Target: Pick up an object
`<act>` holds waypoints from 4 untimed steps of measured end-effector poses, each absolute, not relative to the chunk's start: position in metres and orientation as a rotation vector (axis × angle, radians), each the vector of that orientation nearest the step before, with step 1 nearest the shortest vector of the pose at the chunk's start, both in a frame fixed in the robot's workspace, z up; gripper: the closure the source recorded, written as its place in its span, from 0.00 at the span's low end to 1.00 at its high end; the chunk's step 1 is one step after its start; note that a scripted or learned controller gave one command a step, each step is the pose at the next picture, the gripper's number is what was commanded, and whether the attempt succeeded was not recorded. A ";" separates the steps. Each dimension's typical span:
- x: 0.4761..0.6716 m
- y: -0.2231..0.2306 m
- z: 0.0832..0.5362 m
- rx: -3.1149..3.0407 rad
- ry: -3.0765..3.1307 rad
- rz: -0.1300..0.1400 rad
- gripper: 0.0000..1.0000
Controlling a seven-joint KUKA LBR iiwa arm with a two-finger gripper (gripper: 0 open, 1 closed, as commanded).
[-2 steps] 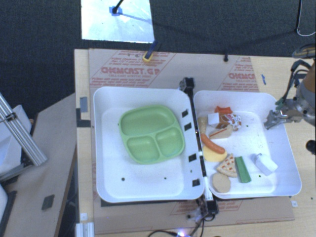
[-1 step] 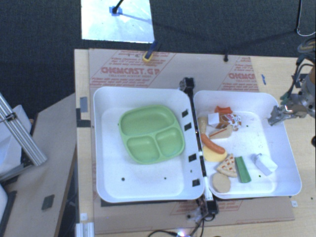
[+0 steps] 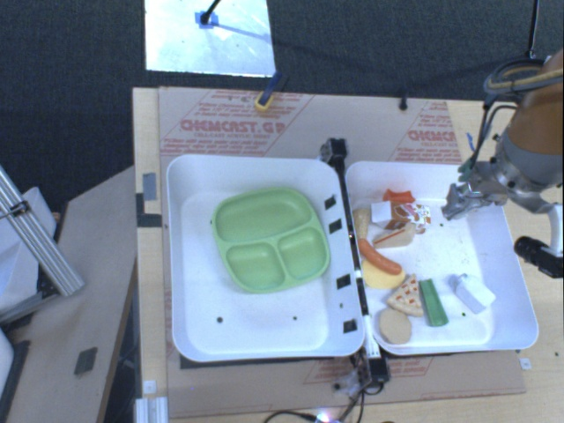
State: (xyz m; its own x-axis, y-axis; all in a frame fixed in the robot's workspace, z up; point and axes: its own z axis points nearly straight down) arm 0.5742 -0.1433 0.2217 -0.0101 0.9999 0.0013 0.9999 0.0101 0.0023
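Bench with two white bins; my tool (image 3: 460, 199) hovers over right bin (image 3: 511, 271), can't tell its state, nothing grasped, toy food (image 3: 392, 263) untouched, pick not done.

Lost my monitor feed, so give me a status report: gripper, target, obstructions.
Gripper above right white bin, upper edge. Nothing seen between fingers. Small toy foods: red sausage, green stick, pizza slice, all lying in bin. Green divided plate in left bin.

Red "CHEMCAST GP" print repeats on the board (image 3: 231, 123) beneath the bins.
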 end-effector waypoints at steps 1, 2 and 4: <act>0.585 -0.090 0.213 2.210 2.233 0.004 1.00; 0.599 -0.039 0.227 2.211 2.230 0.004 1.00; 0.620 0.059 0.224 2.211 2.232 0.005 1.00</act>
